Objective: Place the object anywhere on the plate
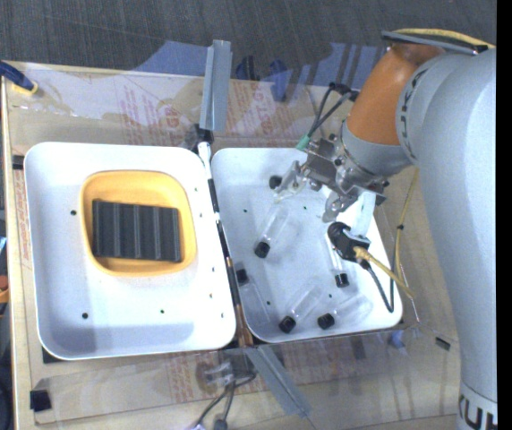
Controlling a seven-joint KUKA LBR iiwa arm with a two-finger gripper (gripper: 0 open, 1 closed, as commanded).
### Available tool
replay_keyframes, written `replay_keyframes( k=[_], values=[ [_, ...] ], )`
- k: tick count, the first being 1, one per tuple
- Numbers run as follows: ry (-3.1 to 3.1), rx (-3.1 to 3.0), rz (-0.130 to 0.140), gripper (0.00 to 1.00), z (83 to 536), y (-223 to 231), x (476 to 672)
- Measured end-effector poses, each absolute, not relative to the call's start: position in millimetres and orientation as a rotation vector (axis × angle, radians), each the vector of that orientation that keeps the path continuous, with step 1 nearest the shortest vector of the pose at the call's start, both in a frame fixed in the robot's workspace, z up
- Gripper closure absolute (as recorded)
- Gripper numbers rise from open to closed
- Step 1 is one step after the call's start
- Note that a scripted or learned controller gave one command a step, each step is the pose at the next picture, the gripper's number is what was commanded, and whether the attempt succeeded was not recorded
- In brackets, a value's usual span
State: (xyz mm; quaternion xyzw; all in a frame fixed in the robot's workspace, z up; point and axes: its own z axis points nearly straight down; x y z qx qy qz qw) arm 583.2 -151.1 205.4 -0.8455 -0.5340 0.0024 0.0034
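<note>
The arm (435,150) reaches in from the right, over the right bin (247,195). The left bin (59,312) lies well to the fingers' left and holds the plate (135,183), yellow-rimmed. A dark ribbed block (138,231) lies flat in the plate's middle, far from the fingers, apart from them by the bins' shared edge. The gripper (311,193) hangs over the right bin's upper part. Its fingers (332,209) look spread apart with nothing between them, though glare blurs them. Small black pieces (261,249) lie scattered below the fingers, none touching them.
</note>
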Motion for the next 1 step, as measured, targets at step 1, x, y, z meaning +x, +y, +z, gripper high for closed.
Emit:
replay_keyframes(
  k=[1],
  values=[
    [-1.64, -2.674, 0.007, 0.0, 190.6, -73.3, 582.1]
  ],
)
